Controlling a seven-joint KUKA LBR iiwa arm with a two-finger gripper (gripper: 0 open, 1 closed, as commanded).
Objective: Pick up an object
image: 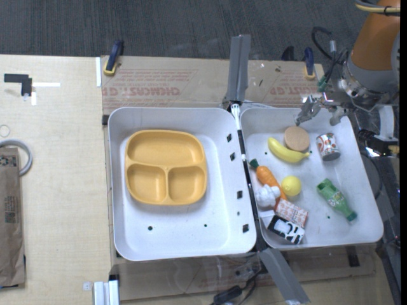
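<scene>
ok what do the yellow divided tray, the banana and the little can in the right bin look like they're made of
Yellow divided tray: likely moulded plastic, matte, with one even colour and rounded compartment walls.
Banana: probably a plastic toy, since its skin is smooth and uniformly yellow, though real fruit can't be ruled out.
Little can: seems to be metal or a plastic imitation, with a pale rim and a red-and-white printed label; too small to say which.

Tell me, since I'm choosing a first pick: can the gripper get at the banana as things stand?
Probably yes. The gripper hangs just above the banana, whose left end lies bare; only the round tan disc rests against its right half.
</scene>
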